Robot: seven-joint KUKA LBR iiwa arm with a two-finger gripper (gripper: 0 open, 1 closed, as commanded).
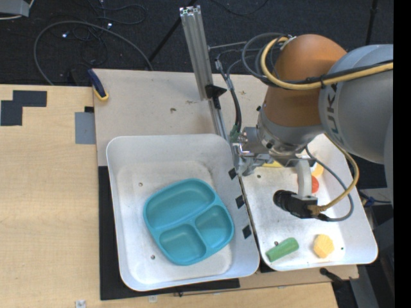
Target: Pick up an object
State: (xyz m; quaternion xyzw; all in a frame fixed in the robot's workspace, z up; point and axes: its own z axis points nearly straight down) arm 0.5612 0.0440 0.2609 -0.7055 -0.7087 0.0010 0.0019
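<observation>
Gripper (247,162) at right bin's (359,252) upper-left corner, finger state hidden, can't tell. Green cylinder (282,249) lies nearer camera, long axis slanted; yellow piece (323,245) just beyond.

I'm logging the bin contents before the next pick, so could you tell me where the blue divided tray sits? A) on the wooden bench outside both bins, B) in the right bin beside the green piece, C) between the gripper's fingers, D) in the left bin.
D: the blue divided tray lies flat in the left bin, while the green piece lies in the right bin.
</observation>
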